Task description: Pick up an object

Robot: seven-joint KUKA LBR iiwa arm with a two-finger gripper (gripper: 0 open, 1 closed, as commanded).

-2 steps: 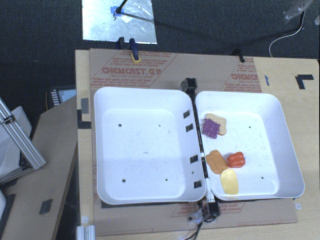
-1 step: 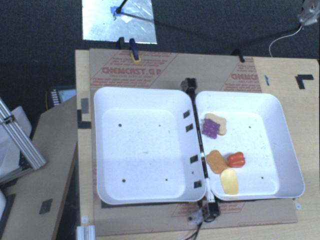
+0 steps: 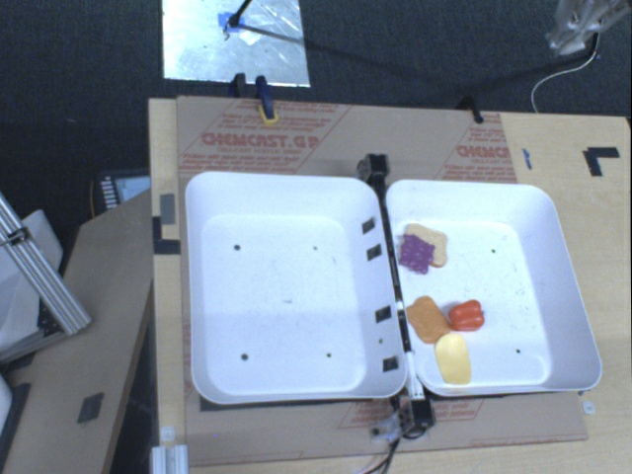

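Observation:
The right bin [image 3: 533, 265] holds several toy foods near its left wall. A purple grape bunch [image 3: 416, 254] lies against a tan biscuit-like piece [image 3: 434, 237]. Lower down, an orange-brown piece [image 3: 428, 319] sits beside a red pepper [image 3: 467, 315], and a pale yellow piece [image 3: 453, 358] lies just below them. My gripper [image 3: 583, 13] shows as a blurred grey shape at the top right corner, far above and behind the bins, away from all the objects.
The left bin [image 3: 281, 284] adjoins the right one along a black hinge strip [image 3: 387, 275]. A silver sheet [image 3: 235, 28] lies on the dark floor behind the bench. A blue and yellow clamp [image 3: 265, 102] grips the bench's far edge. An aluminium frame [image 3: 35, 275] stands at left.

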